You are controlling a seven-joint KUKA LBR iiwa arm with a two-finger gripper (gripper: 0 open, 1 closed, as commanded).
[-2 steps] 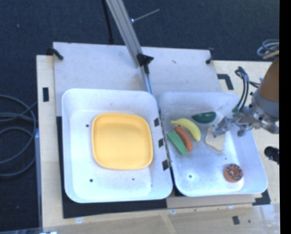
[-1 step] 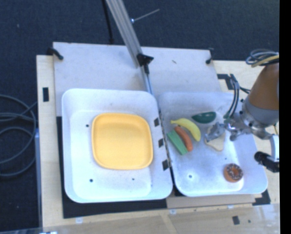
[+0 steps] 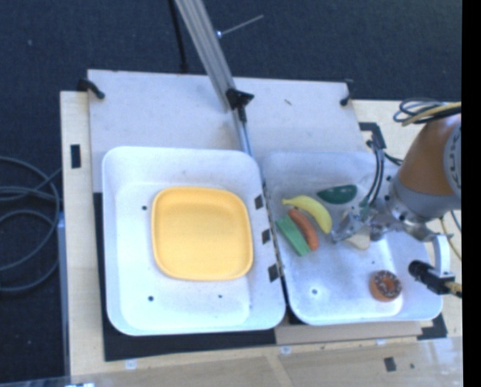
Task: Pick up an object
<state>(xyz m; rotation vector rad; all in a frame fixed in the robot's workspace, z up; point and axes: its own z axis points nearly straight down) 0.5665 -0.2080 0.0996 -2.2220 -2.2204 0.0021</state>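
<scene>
In the right bin (image 3: pixel 337 297), tool (image 3: pixel 355 230) lowered beside banana (image 3: pixel 311 210), carrot (image 3: pixel 303 227) and green piece (image 3: pixel 290 237), clustered loose for picking. Cannot tell tool's spread. Yellow plate (image 3: pixel 202 233) filling left bin (image 3: pixel 127 216), apart.

I see a smooth, matt yellow plate (image 3: pixel 202 233) that looks plastic, two glossy white plastic bins (image 3: pixel 127 297), a glossy banana (image 3: pixel 311 210), and a ribbed metal pole (image 3: pixel 204 43).

Bare floor beside donut (image 3: pixel 385 285)
</scene>
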